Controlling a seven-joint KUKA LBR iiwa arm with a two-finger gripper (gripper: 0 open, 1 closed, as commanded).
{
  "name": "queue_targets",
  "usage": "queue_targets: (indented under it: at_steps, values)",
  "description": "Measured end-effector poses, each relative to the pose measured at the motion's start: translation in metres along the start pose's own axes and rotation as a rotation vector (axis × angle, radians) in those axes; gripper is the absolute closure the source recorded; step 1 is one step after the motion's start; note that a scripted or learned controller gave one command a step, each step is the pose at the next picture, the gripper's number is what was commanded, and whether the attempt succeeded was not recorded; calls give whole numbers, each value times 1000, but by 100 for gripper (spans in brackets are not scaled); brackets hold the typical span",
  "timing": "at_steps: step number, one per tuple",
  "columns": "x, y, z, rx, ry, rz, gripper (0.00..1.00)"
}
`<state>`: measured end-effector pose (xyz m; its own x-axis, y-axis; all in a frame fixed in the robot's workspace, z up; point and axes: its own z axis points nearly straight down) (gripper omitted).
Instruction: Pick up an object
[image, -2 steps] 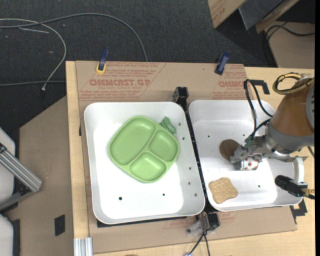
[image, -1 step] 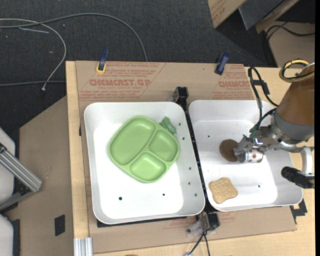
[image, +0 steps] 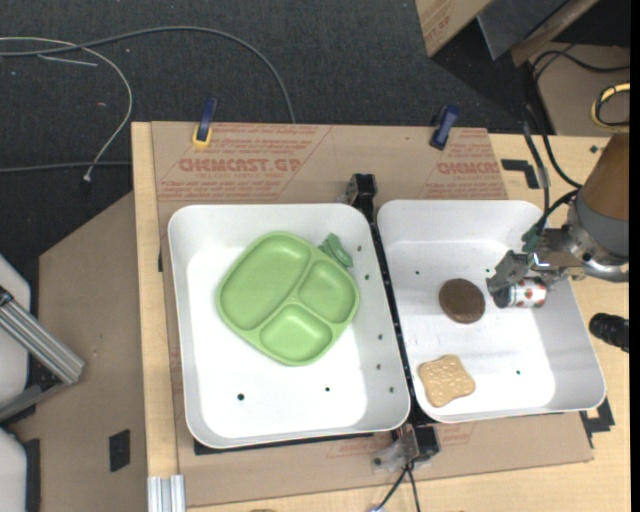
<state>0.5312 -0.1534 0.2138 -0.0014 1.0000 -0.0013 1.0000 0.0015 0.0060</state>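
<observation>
Two white bins on the table (image: 300, 150): left bin (image: 200, 400) with a green divided plate (image: 288, 297); right bin (image: 560, 370) with a brown disc (image: 462, 300) and tan cracker (image: 445, 381). End effector (image: 510, 288) low beside a small red-and-white object (image: 530, 295), apparently mid-approach; finger spread impossible to tell. Next: centring over it, then closing.

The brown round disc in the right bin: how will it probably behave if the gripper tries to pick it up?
The brown disc looks flat and low, so fingers may slide over it. It probably will not tip. It lies near the gripper and a small red-and-white object, which a push might disturb.
</observation>
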Motion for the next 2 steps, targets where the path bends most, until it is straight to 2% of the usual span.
queue_targets:
  at_steps: [1, 2]
  values:
    - [-2, 3, -44, 1, 0, 0, 100]
    - [49, 16, -48, 3, 2, -5, 100]
